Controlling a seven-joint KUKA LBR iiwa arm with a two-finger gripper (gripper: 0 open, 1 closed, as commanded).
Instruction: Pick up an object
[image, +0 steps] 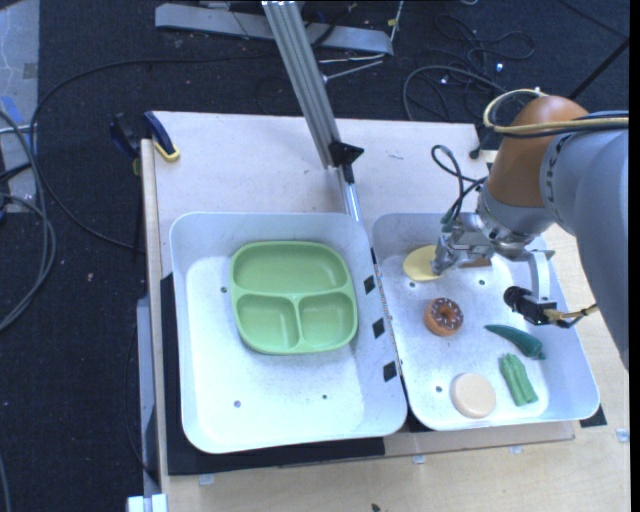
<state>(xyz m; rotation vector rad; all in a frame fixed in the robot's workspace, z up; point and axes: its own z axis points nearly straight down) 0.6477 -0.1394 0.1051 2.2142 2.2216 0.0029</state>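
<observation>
cream disc (473, 394): front of the right bin (560, 400), beside 2 green veggies (517, 378).
donut (443, 316): mid-bin, sitting free.
yellow disc (420, 263): back left, the likely target, fingers (441, 258) right at its edge.
gripper (447, 256): can't tell if it's open or gripping.
tip: I'd center over the disc before closing, edge grabs slip.

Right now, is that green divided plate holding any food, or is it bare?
Bare. The green divided plate sits in the left bin with all three compartments showing only green. The toy foods, like the donut, lie in the right bin.
</observation>
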